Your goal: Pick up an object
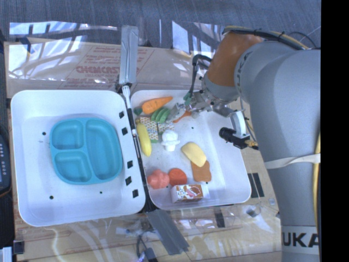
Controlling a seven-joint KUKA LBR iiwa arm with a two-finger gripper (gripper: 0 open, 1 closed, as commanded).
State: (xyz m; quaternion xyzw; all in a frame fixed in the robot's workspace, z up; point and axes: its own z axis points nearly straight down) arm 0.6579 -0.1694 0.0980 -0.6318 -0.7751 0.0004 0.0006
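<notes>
Nearest the camera, in the right bin [240, 185], a small printed carton [189, 192] lay against the front wall. Just behind it sat two red-orange rounded pieces [167, 178] side by side, with a brown flat piece [201, 172] to their right, touching a pale yellow lump [194, 153]. Further back stood a small white item [170, 140], and a yellow banana [144, 140] lay along the left wall. At the far end, green pods [161, 114] lay beside an orange carrot [155, 103]. The gripper [184, 109] was low over that far end, just right of the pods; nothing could be confirmed between its tips, and how it stood could not be told. The left bin [27, 190] held a blue divided tray [86, 149].
</notes>
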